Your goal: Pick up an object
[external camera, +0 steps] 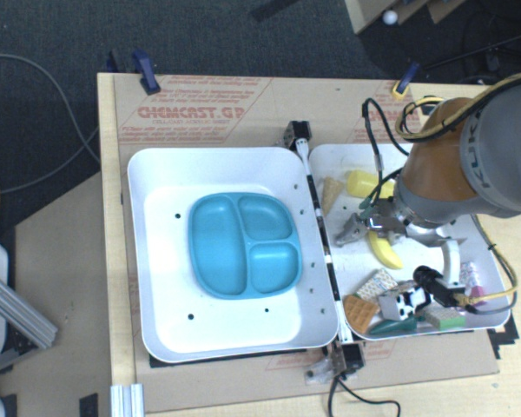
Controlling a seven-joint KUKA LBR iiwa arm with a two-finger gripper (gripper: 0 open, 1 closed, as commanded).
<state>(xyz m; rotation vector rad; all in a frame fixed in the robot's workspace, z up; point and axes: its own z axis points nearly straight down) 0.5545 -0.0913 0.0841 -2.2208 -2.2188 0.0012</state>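
My gripper [358, 226] hangs low over the left part of the right bin [330, 159], below the grey arm with its orange band [434, 168]. A yellow banana-shaped piece [385, 250] lies just right of and below the gripper, close to it or touching it. Another yellow object [361, 182] sits above the gripper near the bin's back. Nothing can be seen held. The arm hides the middle of the right bin.
The left bin [156, 259] holds a blue divided plate [243, 243]. Along the right bin's front lie a brown waffle-like piece [361, 311], a black-and-white object [406, 302], a green item [391, 326] and more small things. A divider wall [317, 224] separates the bins.
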